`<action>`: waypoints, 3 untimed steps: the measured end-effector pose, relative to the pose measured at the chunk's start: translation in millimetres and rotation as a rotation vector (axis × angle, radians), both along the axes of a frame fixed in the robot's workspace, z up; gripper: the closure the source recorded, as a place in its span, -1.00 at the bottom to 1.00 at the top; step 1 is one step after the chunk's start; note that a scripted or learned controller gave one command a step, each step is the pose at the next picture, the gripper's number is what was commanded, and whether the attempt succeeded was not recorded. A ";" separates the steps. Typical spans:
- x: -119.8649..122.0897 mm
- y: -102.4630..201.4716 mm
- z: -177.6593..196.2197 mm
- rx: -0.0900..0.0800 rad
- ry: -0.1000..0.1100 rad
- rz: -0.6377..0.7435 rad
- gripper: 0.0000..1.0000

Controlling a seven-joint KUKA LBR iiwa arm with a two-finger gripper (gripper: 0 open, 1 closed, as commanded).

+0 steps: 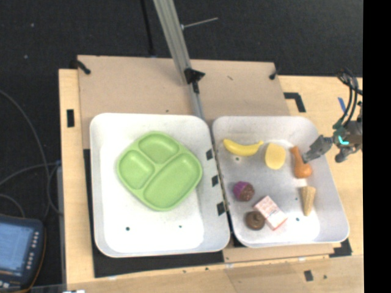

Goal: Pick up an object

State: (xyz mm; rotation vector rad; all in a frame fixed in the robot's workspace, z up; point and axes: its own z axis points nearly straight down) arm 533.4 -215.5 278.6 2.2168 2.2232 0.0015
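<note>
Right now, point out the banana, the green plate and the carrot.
banana (242, 146), camera view, middle of its curved body
green plate (174, 182), camera view, floor of its largest compartment
carrot (300, 163), camera view, middle of its orange body

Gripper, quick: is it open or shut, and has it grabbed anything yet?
Gripper: at the right bin's right rim beside the carrot; nothing seen between its fingers; open or shut cannot be told.

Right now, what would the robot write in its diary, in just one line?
gripper: at right bin's right edge | holding: nothing seen | nearest: carrot | green plate: left bin
</note>
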 end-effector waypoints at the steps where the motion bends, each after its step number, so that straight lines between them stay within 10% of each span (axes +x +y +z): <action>1: 1.6 -8.2 -45.0 -0.001 0.005 -0.003 -1.00; 3: -1.2 -5.1 -150.1 -0.002 -0.002 -0.002 -1.00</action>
